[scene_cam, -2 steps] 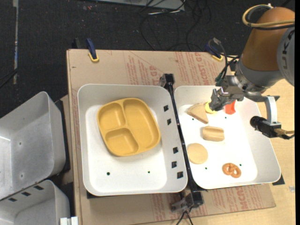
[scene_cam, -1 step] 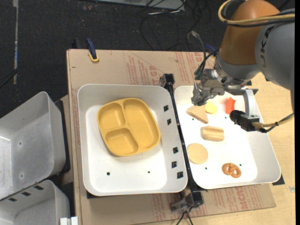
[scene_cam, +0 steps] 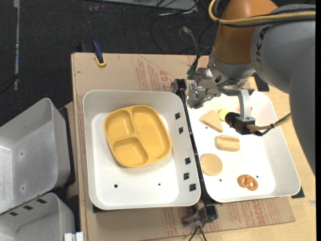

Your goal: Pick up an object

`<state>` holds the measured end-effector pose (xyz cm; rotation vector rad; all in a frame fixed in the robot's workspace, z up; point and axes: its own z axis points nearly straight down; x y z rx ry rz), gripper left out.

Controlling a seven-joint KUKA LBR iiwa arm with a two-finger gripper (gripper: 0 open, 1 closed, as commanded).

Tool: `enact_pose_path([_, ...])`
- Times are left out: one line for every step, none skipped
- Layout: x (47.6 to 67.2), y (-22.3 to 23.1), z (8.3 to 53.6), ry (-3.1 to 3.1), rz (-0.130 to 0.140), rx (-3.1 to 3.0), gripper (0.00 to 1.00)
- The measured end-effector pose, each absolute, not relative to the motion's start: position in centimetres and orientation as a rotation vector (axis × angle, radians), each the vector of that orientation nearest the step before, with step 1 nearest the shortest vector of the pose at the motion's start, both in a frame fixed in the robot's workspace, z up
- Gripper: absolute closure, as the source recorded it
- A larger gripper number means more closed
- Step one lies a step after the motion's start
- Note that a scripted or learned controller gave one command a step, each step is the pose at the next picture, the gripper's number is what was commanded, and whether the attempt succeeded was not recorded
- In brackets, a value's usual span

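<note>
Gripper (scene_cam: 199,95) sits over the R bin's (scene_cam: 273,157) 11 o'clock corner, close to the wall it shares w/ the L bin (scene_cam: 100,187). Open or closed: can't tell, since the wrist hardware hides the tips from this angle. The arm (scene_cam: 286,44) comes in from approx. 2 o'clock, w/ the orange band (scene_cam: 243,16) above the wrist.

Pickable items are all in the R bin, lying on its floor:
- Tan wedge (scene_cam: 211,120), at 11 o'clock in the bin. It is nearest the gripper, just at 5 o'clock of it, and whether they touch isn't clear.
- Pale oblong bun (scene_cam: 227,143), near bin centre, just at 5 o'clock of the wedge, w/ a small gap between them.
- Round tan disc (scene_cam: 211,164), at 7 o'clock of the bun, near the L wall of the bin.
- Small pretzel (scene_cam: 248,182), at 5 o'clock in the bin, near the front rim and apart from the rest.

The L bin holds one yellow divided plate (scene_cam: 136,134) w/ three compartments, sitting approx. centre, a bit toward 12 o'clock. A row of small black clips (scene_cam: 186,160) runs along the seam between the bins.

Both bins rest on a brown board (scene_cam: 135,69). A blue & yellow clamp (scene_cam: 99,54) sits at the board's 11 o'clock corner. Grey metal tubs (scene_cam: 30,139) stand off the board at 9 o'clock.
</note>
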<state>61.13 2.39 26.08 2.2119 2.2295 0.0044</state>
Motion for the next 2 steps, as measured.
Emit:
enact_pose_path([62.22, 6.4, 24.77, 2.229, 0.001, 2.214, 1.0])
enact_pose_path([62.19, 6.12, 24.85, 2.224, 0.0, 2.217, 0.0])
